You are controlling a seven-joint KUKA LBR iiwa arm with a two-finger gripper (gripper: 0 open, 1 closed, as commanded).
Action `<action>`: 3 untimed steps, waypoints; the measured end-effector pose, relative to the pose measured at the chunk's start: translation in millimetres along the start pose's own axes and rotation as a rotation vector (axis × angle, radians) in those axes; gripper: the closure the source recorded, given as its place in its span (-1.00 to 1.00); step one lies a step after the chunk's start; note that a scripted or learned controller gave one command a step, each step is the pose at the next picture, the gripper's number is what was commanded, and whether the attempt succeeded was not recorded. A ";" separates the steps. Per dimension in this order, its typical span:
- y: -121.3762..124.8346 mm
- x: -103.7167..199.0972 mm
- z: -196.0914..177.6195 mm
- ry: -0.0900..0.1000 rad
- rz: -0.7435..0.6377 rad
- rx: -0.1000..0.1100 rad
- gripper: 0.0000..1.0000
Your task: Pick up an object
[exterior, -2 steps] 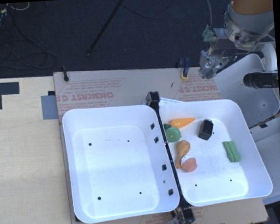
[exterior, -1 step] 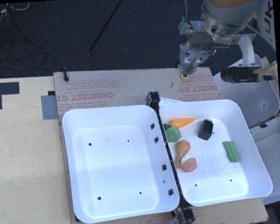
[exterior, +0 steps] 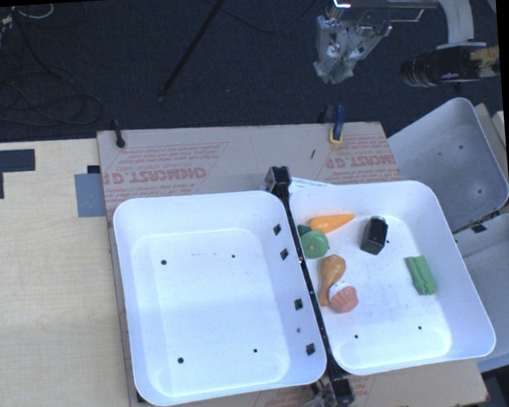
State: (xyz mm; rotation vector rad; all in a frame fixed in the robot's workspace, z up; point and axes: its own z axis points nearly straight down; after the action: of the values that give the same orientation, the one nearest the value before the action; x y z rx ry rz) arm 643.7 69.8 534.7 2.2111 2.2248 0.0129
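One carrot [exterior: 331, 223] lies lengthwise left-right, tip pointing right, in the right bin [exterior: 449, 227]; claw [exterior: 338, 56] state unclear

A pale wooden bench [exterior: 42, 285] carries a brown cardboard sheet [exterior: 234, 160] printed with reversed red lettering, lying below and to the left of the gripper [exterior: 341, 55] as the camera sees it. Two shallow white plastic bins rest on the cardboard side by side, touching along a black clipped seam. The left white bin [exterior: 142, 225] lies farther from the gripper; the right white bin [exterior: 430, 202] sits almost straight beneath it. Dark rectangular patches [exterior: 2, 170] mark the bench's far left.
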 end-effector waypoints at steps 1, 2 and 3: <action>0.4 43.8 -2.7 -0.002 0.002 0.012 1.00; 0.7 70.3 -1.9 -0.002 0.004 0.013 1.00; 0.6 70.1 -1.9 -0.003 0.003 0.013 -1.00</action>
State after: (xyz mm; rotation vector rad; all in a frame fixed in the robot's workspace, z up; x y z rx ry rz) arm 643.9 139.9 536.8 2.2193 2.2263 -0.0057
